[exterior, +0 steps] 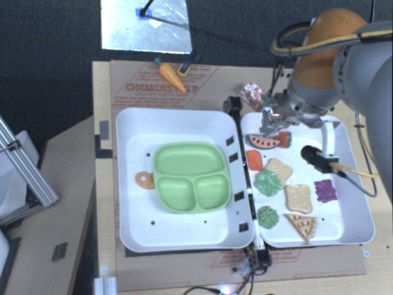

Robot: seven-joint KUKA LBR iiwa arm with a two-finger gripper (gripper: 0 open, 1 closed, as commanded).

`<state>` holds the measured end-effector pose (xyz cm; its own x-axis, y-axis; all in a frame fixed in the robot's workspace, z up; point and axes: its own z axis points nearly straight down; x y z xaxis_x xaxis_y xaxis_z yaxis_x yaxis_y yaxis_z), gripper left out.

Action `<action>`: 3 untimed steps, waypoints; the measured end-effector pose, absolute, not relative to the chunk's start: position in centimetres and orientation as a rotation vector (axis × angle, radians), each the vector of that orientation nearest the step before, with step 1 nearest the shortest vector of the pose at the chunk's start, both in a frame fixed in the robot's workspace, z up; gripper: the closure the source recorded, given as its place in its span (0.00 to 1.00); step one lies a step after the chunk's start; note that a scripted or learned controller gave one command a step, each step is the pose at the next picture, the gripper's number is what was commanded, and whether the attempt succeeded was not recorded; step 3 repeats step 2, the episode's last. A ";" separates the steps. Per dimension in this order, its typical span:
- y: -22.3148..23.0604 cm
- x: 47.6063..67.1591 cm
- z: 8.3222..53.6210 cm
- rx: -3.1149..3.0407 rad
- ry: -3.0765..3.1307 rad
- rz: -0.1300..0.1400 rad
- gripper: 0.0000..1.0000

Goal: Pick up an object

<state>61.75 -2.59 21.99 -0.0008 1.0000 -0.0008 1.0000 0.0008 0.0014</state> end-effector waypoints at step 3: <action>-2.1 62.7 23.6 2.213 2.226 0.005 1.00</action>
